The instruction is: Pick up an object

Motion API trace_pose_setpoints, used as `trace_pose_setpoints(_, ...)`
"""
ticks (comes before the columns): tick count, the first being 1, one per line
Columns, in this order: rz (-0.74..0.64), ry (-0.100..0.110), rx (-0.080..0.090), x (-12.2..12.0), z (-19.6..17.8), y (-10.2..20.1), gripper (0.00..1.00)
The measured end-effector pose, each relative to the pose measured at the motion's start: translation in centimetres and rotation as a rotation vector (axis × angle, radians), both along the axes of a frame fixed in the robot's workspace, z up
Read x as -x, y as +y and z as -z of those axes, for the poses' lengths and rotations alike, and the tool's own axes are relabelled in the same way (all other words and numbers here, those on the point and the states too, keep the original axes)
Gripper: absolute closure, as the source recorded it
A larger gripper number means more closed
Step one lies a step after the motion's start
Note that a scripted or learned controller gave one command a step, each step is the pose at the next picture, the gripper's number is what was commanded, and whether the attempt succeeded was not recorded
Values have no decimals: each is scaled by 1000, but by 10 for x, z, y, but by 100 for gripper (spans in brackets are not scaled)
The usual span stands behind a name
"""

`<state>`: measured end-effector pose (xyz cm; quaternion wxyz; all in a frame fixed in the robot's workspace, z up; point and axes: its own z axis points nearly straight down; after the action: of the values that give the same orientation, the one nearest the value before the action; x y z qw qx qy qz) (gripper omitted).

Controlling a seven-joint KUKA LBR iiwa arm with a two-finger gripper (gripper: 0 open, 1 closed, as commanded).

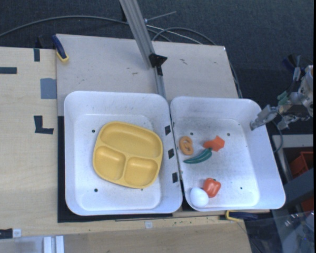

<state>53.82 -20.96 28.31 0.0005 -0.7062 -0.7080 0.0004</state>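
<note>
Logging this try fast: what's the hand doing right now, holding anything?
Hand: at the right bin's upper right rim, apart from the items inside; nothing seen in it, and open or closed cannot be told.

Left of the gripper (271,117), down in the bin, a tan ridged round piece (186,145) lies beside a green pod (199,156) and an orange chunk (215,143). Further below, a red pepper (212,186) touches a white egg (199,197).
</note>
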Motion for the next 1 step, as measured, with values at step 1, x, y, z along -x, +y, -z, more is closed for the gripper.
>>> trace_pose_setpoints(1, 0, 0, 0, 0, 0, 0, 0)
